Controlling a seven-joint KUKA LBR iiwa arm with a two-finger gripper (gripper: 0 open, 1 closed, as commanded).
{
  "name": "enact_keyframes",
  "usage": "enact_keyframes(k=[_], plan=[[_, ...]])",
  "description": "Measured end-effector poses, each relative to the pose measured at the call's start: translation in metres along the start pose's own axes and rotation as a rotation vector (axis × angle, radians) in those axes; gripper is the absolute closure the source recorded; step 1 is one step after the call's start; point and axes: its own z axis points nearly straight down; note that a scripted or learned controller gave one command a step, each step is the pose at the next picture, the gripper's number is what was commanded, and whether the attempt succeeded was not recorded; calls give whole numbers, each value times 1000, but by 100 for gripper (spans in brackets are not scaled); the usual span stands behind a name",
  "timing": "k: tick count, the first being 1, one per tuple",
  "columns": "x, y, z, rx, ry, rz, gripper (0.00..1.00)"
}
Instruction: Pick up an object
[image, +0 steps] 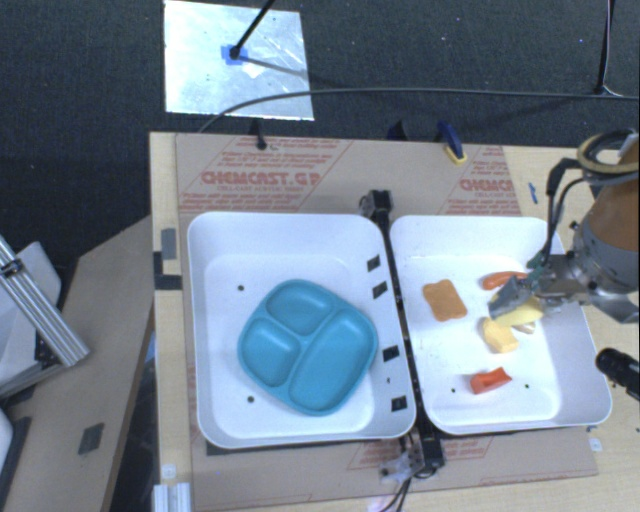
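My gripper (515, 297) hangs low over the right side of the right bin (440, 235), reaching in from the right. Right under and beside it lies a pale yellow piece (523, 318), partly hidden by it. An orange carrot-like piece (499, 281) sits just above the gripper. A yellow block (499, 336) lies just below it. A tan flat piece (444, 300) rests further left, and a small red piece (490, 380) lies toward the bin's front. Nothing visibly sits in the gripper's grasp.
The left bin (225, 250) holds a blue divided plate (308, 345). A black divider (392, 320) runs between the bins. The grey arm (605, 240) and its cables stand at the right edge. A cardboard sheet (300, 175) lies behind the bins.
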Motion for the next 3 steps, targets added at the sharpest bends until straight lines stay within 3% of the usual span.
enact_keyframes(k=[3], plan=[[151, 12, 6, 7, 3, -4, 100]])
